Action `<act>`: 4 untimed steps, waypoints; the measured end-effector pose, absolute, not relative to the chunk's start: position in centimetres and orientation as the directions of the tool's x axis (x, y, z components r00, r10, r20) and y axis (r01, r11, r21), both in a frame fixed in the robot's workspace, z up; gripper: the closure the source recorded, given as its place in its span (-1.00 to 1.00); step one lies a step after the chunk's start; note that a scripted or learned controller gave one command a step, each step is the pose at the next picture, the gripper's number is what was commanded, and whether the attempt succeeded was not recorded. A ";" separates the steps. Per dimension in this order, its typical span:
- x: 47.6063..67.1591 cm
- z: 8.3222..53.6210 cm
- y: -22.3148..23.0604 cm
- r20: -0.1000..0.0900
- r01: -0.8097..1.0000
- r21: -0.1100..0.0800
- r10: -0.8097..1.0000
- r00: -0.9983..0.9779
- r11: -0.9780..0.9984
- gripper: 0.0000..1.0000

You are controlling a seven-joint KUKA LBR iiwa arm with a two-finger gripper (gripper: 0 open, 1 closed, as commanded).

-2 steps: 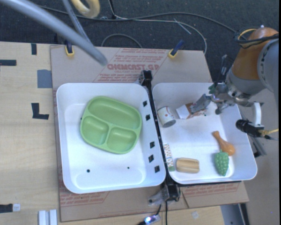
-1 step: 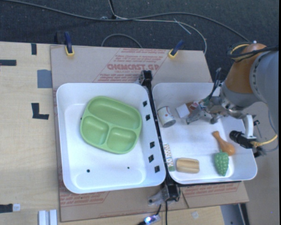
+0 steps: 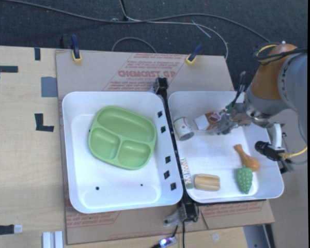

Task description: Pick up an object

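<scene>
The gripper [image 3: 225,124] is hanging low over the upper part of the right bin [image 3: 271,192], and whether its fingers are apart or together cannot be told, since they are showing only as a dark blur. Just to its left a small white and red packet [image 3: 205,120] is lying, so close that contact cannot be ruled out, but nothing is visibly sitting between the fingers. Further left, near the divider between the bins, a small silver can [image 3: 183,128] is lying on its side. Toward the near edge of the same bin a tan, bread-like block [image 3: 206,182] is resting, with a green bunch of toy grapes [image 3: 244,180] to its right and an orange-brown drumstick-shaped toy [image 3: 246,158] just above the grapes. The arm [image 3: 274,87], grey with an orange band, is reaching in from the right, over the bin's far corner. In the left bin [image 3: 72,185] a green divided plate [image 3: 123,137] is lying flat, tilted in plan toward the divider. Both bins are sitting on a cardboard sheet [image 3: 139,71] clamped to the wooden surface [image 3: 20,154].
</scene>
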State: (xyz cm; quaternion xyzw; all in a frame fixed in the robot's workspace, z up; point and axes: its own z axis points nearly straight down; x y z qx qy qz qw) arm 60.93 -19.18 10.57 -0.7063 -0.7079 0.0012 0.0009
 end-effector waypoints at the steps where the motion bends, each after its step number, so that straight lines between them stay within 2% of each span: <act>1: 61.4 14.9 -19.1 0.000 1.000 0.003 1.000 -0.002 0.002 1.00; 2: 61.5 20.1 -19.1 0.000 1.000 0.003 1.000 -0.002 0.002 1.00; 3: 60.9 21.3 -13.3 0.002 1.000 -0.001 1.000 -0.007 0.007 1.00; 4: 59.9 20.4 -8.0 0.001 1.000 -0.003 1.000 -0.005 0.005 1.00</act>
